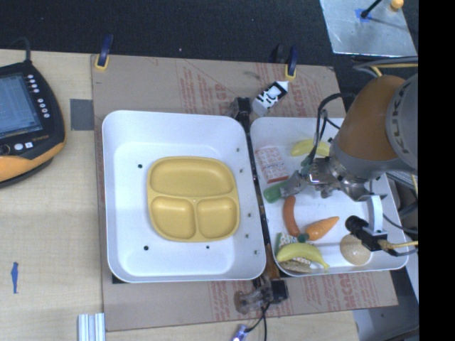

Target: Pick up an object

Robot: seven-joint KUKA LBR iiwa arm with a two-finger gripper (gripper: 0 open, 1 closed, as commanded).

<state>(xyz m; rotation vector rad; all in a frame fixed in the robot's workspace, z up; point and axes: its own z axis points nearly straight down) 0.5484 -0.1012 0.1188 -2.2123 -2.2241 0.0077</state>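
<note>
An orange-red sausage-shaped toy is lying in the right-hand shallow white bin, its long axis running from about 12 to 6 o'clock, just below the arm's two-finger gripper. The fingers are standing slightly apart above it with nothing between them. At the sausage's 3 o'clock, an orange toy carrot is pointing its narrow tip toward 2 o'clock. At 6 o'clock a yellow toy banana is resting near the bin's front wall, beside a round beige ball. A green piece and a pale printed card are lying toward 11 o'clock. The left-hand white bin is holding a yellow three-compartment plastic tray.
</note>
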